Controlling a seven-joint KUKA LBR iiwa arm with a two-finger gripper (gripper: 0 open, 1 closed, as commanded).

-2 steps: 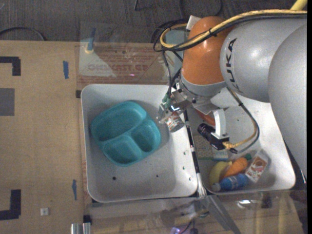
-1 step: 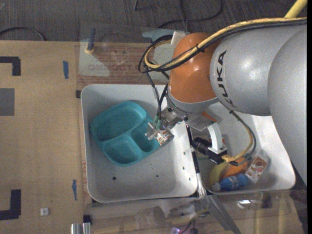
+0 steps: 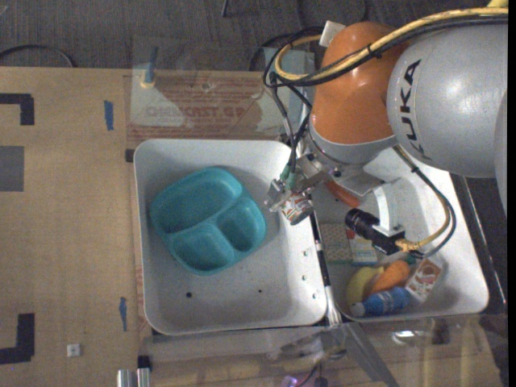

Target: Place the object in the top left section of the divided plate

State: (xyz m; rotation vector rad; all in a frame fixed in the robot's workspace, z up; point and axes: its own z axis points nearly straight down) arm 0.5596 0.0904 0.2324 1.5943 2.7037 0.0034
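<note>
The can [image 3: 297, 208] is a small round thing with a red and white label, and it sits between the fingers of the gripper [image 3: 290, 201], which pinch it from 2 sides. It hangs over the right edge of the left bin [image 3: 153, 297], close to the wall between the 2 bins, and it looks tilted, not straight up. I think it is light, because it is so small. It looks stiff and hard, so a squeeze should not crush it. Its side looks smooth and shiny, so it may slip if the hold is weak, and it may roll away if it lands on its side. The best place to hold it seems to be the middle of its round side, and that is about where the fingers are now. The plate [image 3: 208, 230] is teal and lies in the left bin, just left of the can. It has 3 parts: 1 long part and 2 smaller parts. The plate is turned at a slant, so it is hard to be sure which part is the top left 1. I think it is the long part nearest the top left corner of the bin. The can is not over that part yet. The arm [image 3: 451, 95] is big and grey. The right bin [image 3: 476, 293] holds a banana [image 3: 362, 281], a carrot [image 3: 391, 276], a blue bottle [image 3: 384, 302] and a small carton [image 3: 425, 280].
</note>
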